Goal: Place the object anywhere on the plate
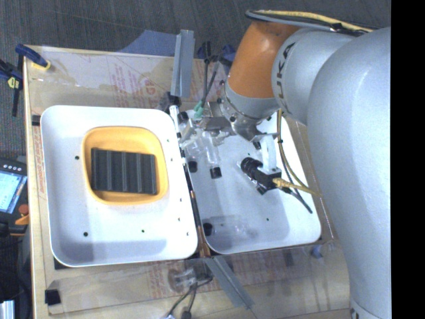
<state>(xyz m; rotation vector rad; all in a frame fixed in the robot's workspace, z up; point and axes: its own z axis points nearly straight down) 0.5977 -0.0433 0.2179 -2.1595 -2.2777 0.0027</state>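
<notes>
— One claw point(201, 143) to start from: where do we put it?
— We see it at the upper left corner of the right bin point(292, 224), close to the wall that meets the left bin point(66, 231). It is pale and partly see-through against the white floor, so we cannot tell whether it stands wide or narrow, and we see nothing clearly held in it.
— What lies nearest?
— Just below it we find a small black piece point(215, 172) on the bin floor. To the right of that, a black connector point(255, 173) with a yellow cable point(295, 189) hangs from the wrist.
— And above?
— The orange band point(262, 58) rises toward the top of the frame, and the grey arm point(352, 145) covers the right side.
— Where do we place the task's thing?
— We take it to be the dark ridged slab point(124, 171). It lies flat in the middle of the yellow plate point(93, 141), which sits in the left bin, well apart from the claw.
— Further out?
— A blue clamp point(33, 55) grips the bench point(99, 78) at the upper left, and a small lit screen point(8, 188) shows at the left edge.
</notes>
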